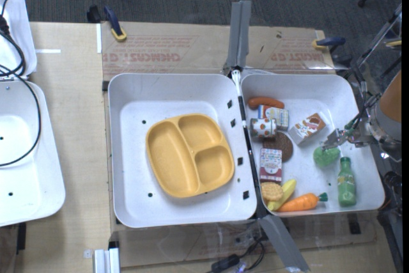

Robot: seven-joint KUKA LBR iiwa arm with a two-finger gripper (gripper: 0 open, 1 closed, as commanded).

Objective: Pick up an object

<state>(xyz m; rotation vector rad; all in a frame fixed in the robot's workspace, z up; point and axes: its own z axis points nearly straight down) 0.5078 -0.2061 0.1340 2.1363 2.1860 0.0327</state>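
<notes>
The gripper (333,139) hangs low at the right bin's (300,83) right side, its tip just above a green toy (325,156); whether its fingers are parted or touch the toy cannot be made out. Left of it, the other bin (128,156) holds a yellow tray (190,155). Nearer, below it, stands a green bottle (346,182). To its left lie a carton (308,126), a carrot (299,202) and a sausage (265,102).
</notes>
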